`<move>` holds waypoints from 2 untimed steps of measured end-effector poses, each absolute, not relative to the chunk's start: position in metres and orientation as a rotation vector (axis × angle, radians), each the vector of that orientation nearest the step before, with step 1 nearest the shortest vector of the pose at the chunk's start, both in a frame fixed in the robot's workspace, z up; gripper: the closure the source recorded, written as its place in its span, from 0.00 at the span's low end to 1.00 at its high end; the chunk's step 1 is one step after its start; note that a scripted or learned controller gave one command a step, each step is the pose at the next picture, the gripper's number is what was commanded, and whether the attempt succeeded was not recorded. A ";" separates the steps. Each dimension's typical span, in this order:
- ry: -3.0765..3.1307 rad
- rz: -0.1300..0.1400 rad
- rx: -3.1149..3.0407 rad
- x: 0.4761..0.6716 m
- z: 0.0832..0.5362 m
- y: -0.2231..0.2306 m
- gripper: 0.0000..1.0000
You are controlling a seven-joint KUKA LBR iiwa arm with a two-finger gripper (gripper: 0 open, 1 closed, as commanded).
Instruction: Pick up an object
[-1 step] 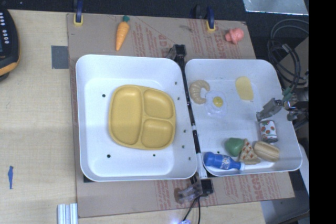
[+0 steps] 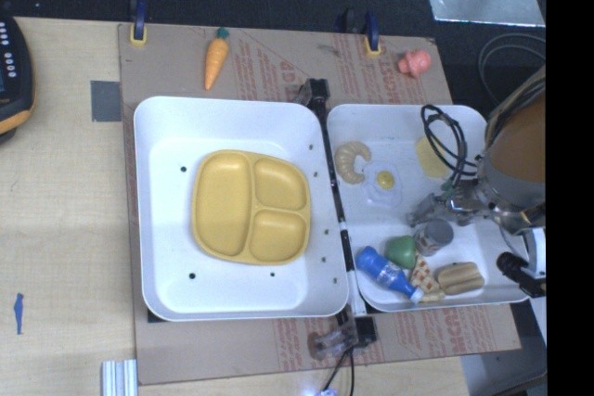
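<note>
Hovering low by the right bin's near edge, gripper above green toy, grip state impossible to tell.

The gripper hangs inside the right bin. Left of it lie a croissant and a fried egg; just below it sit a pepper, bottle and bread roll. Far left, the left bin holds a divided plate.
</note>
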State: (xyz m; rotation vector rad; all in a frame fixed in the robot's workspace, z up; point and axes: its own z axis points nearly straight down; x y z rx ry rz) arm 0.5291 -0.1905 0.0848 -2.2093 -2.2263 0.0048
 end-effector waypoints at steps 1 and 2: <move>-2.237 -0.007 -2.217 0.643 0.094 -0.193 0.00; -2.230 0.001 -2.214 0.657 0.093 -0.212 0.00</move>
